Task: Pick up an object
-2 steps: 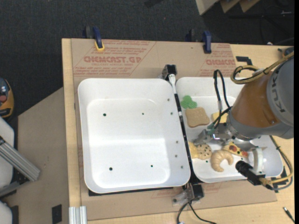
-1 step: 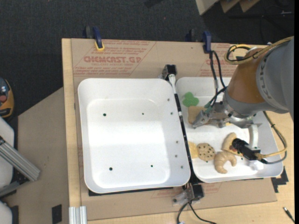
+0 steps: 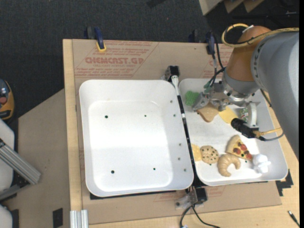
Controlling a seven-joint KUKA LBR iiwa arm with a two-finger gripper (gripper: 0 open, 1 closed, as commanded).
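Note:
My gripper hangs low over the far part of the right bin, below the arm's orange band. Right under and beside it lie a brown bread-like piece, a pale yellow flat piece and a green item near the bin's far left corner. The arm's body hides part of this area. Nearer the front of the same bin lie a cookie, a croissant, a pizza slice and a small white object.
The left bin stands side by side with the right one, their rims touching along the middle. A small yellow piece lies by the cookie. Both bins rest on a brown board held by clamps at the far edge.

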